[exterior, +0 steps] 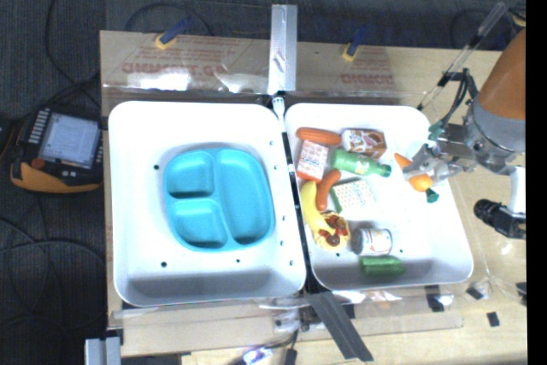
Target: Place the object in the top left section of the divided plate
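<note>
Here the gripper (425,177) hovers over the right bin's (444,256) far edge, fingers pinching a small orange object (419,180), lifted clear for carrying; the blue divided plate (219,197) waits in the left bin (137,269).

grey arm (496,128), orange band, perhaps cabled

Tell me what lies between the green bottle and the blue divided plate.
In the camera view, between the green bottle and the blue plate lie a red-and-white packet, then the two bins' adjoining walls.
</note>
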Available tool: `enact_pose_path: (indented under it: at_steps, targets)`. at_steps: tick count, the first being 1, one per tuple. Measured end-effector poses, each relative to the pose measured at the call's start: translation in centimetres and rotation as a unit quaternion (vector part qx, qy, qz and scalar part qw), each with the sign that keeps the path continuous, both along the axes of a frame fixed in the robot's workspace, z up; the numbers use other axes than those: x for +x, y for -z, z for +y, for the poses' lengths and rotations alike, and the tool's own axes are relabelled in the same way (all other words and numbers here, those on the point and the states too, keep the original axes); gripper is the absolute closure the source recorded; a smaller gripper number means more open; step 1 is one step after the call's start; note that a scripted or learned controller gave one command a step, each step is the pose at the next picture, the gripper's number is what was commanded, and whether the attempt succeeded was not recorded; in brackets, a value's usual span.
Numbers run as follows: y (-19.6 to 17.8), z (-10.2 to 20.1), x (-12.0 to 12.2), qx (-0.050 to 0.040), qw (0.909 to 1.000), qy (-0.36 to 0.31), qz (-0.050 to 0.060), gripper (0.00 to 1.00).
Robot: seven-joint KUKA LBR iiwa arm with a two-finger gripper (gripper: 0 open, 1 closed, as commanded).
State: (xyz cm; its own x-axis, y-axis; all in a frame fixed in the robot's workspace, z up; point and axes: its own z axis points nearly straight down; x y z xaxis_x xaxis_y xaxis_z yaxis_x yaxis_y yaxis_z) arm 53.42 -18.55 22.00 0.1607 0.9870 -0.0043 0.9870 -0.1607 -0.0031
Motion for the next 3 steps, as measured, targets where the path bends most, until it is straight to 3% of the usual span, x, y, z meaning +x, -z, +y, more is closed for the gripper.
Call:
enact_pose_path:
  at_steps: [1,2,3]
  targets:
    - [12.7,1.8,-4.1,0.0020,0.9993,-0.037,-0.001,1.00]
    - [13.0,2.5,-4.4,-0.0005,0.9995,0.032,-0.007,1.00]
    - [13.0,7.3,-4.6,-0.0017,0.9975,0.069,-0.010,1.00]
